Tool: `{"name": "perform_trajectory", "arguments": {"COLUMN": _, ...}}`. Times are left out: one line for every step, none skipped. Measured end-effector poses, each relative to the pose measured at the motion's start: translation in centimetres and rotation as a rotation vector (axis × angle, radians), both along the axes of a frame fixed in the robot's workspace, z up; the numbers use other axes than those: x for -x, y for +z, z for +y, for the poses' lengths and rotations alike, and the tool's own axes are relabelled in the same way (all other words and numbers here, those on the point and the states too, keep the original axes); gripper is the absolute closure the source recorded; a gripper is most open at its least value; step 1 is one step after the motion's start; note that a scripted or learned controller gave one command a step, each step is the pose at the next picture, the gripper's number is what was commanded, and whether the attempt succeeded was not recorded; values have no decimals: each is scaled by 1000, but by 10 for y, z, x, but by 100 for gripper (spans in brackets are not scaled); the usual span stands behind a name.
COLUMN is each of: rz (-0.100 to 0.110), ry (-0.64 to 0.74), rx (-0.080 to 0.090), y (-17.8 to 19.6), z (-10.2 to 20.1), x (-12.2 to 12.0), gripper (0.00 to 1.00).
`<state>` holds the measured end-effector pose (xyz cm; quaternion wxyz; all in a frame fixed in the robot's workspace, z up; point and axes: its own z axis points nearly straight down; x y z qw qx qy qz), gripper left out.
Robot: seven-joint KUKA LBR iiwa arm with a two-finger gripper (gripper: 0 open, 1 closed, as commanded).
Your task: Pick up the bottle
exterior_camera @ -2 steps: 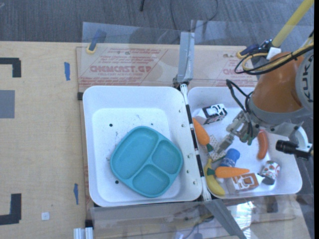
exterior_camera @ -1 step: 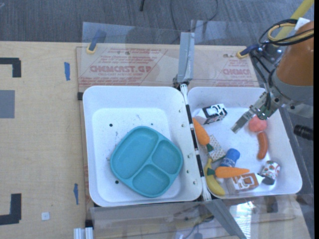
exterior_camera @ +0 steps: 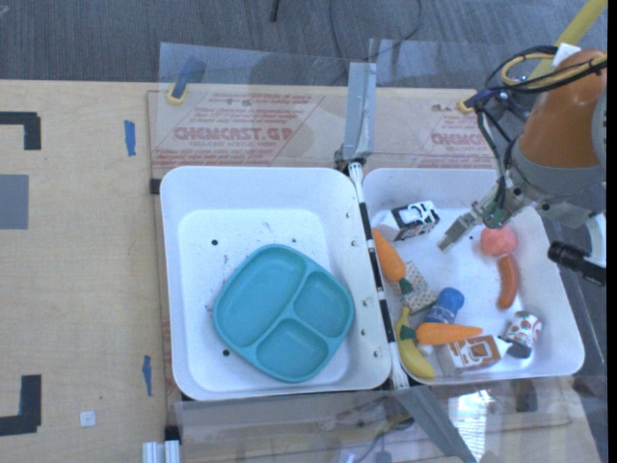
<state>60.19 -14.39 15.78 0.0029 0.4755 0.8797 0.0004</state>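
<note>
The bottle (exterior_camera: 443,306), blue-capped, lies in the right bin (exterior_camera: 569,340), low and toward the middle, tipped between the upper carrot (exterior_camera: 388,257) and the lower carrot (exterior_camera: 447,334), just above the banana (exterior_camera: 415,357). From my jaws (exterior_camera: 469,224) it sits down-frame and slightly left, apart from me, with the patterned packet (exterior_camera: 417,282) between. Its long axis seems to run from upper right to lower left, though clutter hides its body. My jaws hang over the bin's upper part beside the pink ball (exterior_camera: 498,241), spread apart and holding nothing. My arm (exterior_camera: 564,123) reaches in from the right, wrist angled down and leftward.
</note>
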Motion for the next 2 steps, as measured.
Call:
{"name": "perform_trajectory", "arguments": {"rz": -18, "ry": -59, "rx": -1, "y": -62, "z": 14, "x": 60, "gripper": 0}}
{"name": "perform_trajectory", "arguments": {"rz": -1, "ry": -97, "rx": 0, "y": -69, "z": -1, "x": 33, "gripper": 0}}
